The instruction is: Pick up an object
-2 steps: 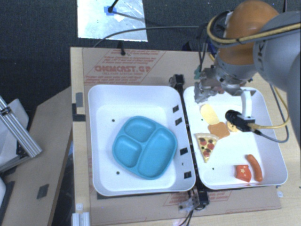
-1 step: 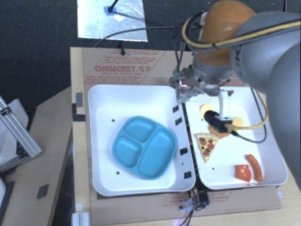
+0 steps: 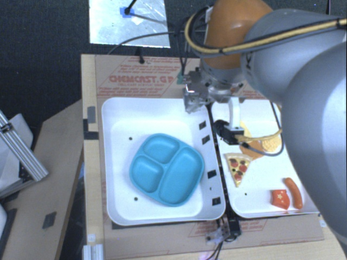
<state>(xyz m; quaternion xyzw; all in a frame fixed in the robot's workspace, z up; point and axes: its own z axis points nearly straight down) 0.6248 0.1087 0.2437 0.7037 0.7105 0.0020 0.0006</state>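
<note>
Reading this one as the approach step: nothing is picked up yet as far as I can see. The claw [image 3: 193, 105] hangs at 12 o'clock of the scene, right over the wall between the left bin [image 3: 124, 129] and the right bin [image 3: 260, 202]. Released or clenched? Honestly can't tell, the wrist blocks the view.

The blue divided plate [image 3: 167, 168] sits mid left bin, around 7 o'clock from the claw. In the right bin there's a pizza slice [image 3: 237, 167] at 5 o'clock from the claw and a yellow taco-looking thing [image 3: 268, 143] at the slice's 2 o'clock. A sausage [image 3: 294, 193] lies just beside a red piece [image 3: 280, 198] down in the bin's 5 o'clock corner.

My guess is the next move has to slide off that wall and drop over something small. The plate looks too broad, and the pizza lies flat, so it could slip.
</note>
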